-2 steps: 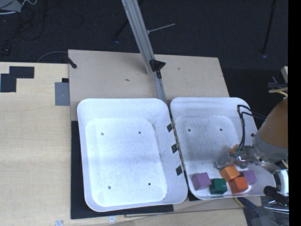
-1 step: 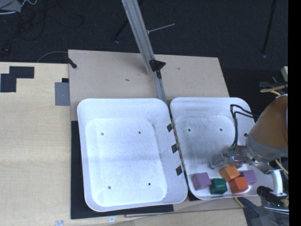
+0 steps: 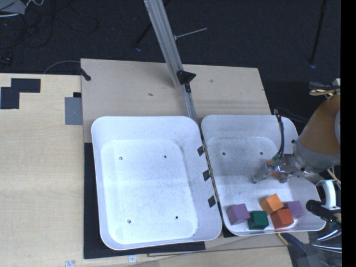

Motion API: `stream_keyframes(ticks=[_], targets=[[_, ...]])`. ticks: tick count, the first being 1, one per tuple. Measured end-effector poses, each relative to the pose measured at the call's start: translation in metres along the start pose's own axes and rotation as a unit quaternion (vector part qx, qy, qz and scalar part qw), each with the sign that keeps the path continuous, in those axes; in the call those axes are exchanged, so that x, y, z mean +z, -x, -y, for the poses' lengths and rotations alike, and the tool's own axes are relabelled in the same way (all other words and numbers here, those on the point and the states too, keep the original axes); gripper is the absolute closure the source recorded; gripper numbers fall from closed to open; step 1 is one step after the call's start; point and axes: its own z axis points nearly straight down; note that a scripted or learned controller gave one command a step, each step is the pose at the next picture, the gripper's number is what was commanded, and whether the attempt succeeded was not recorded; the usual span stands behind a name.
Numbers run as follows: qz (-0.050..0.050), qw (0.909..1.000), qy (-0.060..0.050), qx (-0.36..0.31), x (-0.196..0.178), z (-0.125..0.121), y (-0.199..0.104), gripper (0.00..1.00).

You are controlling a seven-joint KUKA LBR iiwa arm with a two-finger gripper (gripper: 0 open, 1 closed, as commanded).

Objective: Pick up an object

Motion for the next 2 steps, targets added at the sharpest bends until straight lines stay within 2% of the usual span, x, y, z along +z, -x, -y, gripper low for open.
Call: stream_keyframes(ticks=[1,2], targets=[[0.0,1.0,0.001,-0.001,0.0006,-0.0793,0.0006,0.0],[0.0,1.0,-0.003,-0.004,-0.0083,-0.0766,0.0,1.0]])
